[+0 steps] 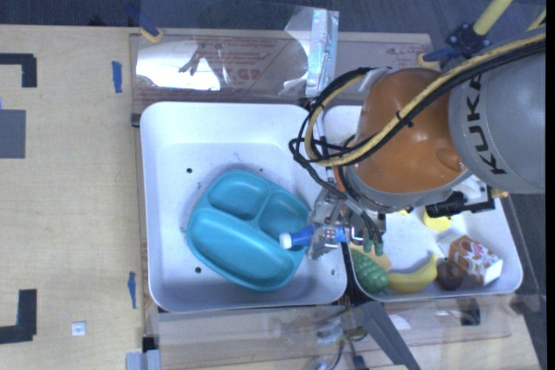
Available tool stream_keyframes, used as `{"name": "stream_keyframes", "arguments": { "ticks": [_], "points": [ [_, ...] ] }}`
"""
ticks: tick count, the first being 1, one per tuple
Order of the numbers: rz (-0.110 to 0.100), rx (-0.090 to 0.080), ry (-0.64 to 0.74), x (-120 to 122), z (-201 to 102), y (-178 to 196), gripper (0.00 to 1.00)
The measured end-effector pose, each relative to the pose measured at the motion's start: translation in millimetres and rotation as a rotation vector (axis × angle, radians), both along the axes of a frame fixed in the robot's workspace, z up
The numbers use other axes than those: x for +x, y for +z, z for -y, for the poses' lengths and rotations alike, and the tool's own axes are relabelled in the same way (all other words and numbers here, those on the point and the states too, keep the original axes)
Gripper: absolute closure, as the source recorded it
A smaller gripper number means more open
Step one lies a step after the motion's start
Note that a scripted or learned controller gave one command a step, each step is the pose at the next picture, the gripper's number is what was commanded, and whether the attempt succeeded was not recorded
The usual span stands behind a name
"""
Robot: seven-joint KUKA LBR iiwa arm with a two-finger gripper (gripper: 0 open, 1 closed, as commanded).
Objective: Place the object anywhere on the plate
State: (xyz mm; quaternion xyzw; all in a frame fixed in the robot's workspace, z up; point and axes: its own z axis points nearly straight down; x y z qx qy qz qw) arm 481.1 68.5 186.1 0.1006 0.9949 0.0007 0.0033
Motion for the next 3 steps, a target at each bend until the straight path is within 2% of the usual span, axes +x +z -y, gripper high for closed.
{"name": "stream_keyframes", "arguments": {
  "ticks": [1,2,3],
  "points": [
    [-0.002,0.001,0.263,-1.4,-67.1,-9.9,1.0],
    [0.002,-0.003,0.422,37.7,-11.2,40.1,1.0],
    [-0.001,-0.001,0.425,36.9,-12.6,38.8,0.0]
  ]
}}
